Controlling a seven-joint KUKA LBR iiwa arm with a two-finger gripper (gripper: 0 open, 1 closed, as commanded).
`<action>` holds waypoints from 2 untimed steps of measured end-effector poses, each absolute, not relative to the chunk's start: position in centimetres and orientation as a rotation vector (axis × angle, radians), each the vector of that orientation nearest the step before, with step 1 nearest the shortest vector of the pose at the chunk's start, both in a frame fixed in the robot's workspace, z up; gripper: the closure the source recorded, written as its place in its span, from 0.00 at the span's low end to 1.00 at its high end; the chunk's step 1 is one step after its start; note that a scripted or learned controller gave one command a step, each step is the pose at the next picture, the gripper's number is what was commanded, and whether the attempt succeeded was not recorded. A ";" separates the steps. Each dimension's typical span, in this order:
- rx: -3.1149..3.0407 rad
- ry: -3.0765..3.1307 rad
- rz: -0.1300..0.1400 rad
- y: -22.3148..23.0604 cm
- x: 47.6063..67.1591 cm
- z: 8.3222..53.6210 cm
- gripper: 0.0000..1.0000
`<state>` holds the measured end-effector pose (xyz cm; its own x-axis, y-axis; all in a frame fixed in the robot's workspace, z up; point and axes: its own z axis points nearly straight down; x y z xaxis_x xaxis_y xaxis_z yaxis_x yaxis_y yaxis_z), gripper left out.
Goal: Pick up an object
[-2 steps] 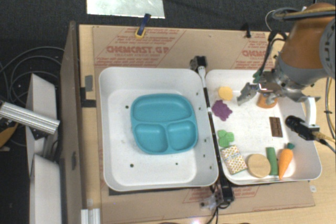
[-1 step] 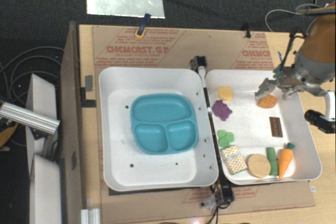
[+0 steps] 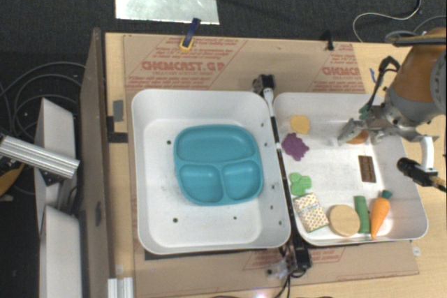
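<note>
The gripper (image 3: 357, 132) is low in the right bin (image 3: 419, 220), near its far right corner, over an orange thing (image 3: 358, 139). I cannot tell if it grips. Nothing is lifted yet; the pick is left.

Fixed high above the bench (image 3: 209, 56), looking down at a slant, far enough to take in both white bins (image 3: 150, 220) and surrounding floor.
</note>
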<state>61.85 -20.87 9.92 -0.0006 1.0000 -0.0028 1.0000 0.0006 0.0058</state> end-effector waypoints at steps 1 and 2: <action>2.216 2.227 0.002 -20.6 67.1 8.6 0.00; 2.221 2.223 -0.001 -19.2 63.6 8.5 0.00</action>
<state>63.60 -19.21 8.47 -0.0011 1.0000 0.0000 1.0000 0.0011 -0.0012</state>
